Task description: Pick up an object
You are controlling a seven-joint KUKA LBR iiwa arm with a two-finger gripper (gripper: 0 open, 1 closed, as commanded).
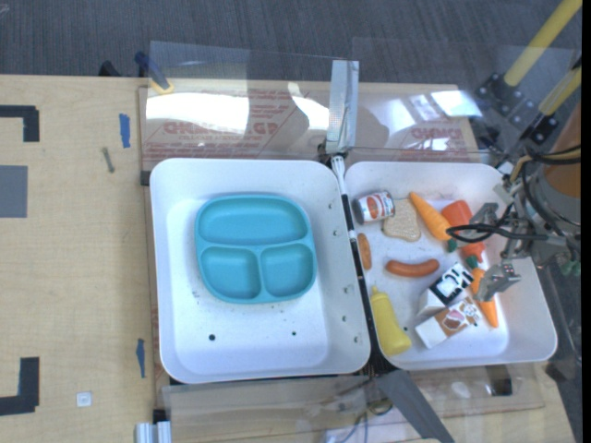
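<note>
We count two white bins: the left bin (175, 340) holds one blue divided plate (256, 247), the right bin (531, 340) a can (373, 207), sausage (412, 268), two carrots (428, 216), yellow bottle (390, 326) and cartons (447, 321). The gripper (494, 280) hovers at its right edge; its fingers' state we cannot tell.

Arm: I reach in from the right edge, my grey body with cables low over the right side.
Wrist: I angle down and to the left, cables looping around me.
Gripper (482, 284): I hang low, my metal fingertips pointing down and left.
Fingers: too small and cluttered to tell how they stand.
</note>
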